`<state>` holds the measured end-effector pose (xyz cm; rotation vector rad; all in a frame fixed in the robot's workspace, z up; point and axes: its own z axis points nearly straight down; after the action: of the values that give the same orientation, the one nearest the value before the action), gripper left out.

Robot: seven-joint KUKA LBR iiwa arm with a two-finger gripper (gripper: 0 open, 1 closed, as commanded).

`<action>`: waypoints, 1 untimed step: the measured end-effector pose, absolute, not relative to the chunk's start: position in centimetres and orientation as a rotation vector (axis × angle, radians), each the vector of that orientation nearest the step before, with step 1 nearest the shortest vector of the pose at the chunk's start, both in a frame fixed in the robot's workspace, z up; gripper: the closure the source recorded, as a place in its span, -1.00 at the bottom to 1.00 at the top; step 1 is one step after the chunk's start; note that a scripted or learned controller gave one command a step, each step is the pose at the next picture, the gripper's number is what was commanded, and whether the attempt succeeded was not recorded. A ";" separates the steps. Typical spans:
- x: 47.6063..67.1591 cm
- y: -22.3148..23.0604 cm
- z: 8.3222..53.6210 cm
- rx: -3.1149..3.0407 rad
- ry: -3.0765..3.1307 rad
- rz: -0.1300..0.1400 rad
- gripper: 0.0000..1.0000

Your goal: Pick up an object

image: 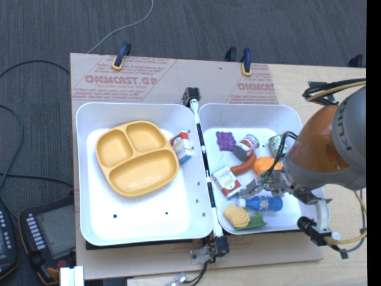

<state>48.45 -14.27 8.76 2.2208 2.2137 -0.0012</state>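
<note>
Two white bins sit side by side on a brown board [143,79] printed with red lettering. The left bin [89,177] holds a yellow divided plate [137,158]. A black divider strip [203,154] runs between it and the right bin [209,115]. Two yellow-and-blue clamps [122,53] [246,63] grip the board's far edge. Grey carpet [53,22] lies beyond, crossed by a thin white cable [128,25] and a black cable [18,118]. A handheld controller [50,234] with a screen rests at the lower left.
</note>
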 end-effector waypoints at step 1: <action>48.7 -14.2 9.8 2.218 2.212 0.005 1.00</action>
<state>48.67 -14.21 9.84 2.2180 2.2123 0.0050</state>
